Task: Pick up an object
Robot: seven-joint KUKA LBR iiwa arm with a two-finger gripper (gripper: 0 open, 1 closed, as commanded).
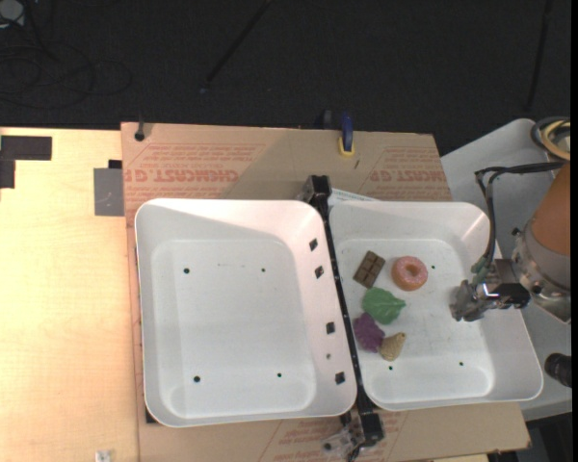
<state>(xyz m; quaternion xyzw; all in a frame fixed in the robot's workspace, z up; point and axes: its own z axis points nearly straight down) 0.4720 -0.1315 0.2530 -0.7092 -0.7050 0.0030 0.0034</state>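
In the right bin [462, 378] lie several small objects: a brown waffle-like block [369, 269], a pink frosted doughnut [410, 273], a green leafy piece [383, 305], a purple lump [368, 332] and a small tan piece [393, 346]. My gripper [470, 303] hangs over the right part of that bin, to the right of the doughnut and apart from all the objects. Nothing shows between its fingers.
The left bin [164, 258] sits beside the right one, joined by a black clamp strip [329, 296]. Both rest on cardboard [222, 166] over a wooden bench [48, 306]. A blue clip [347, 135] stands at the cardboard's back edge. Cables [496, 176] hang near the arm.
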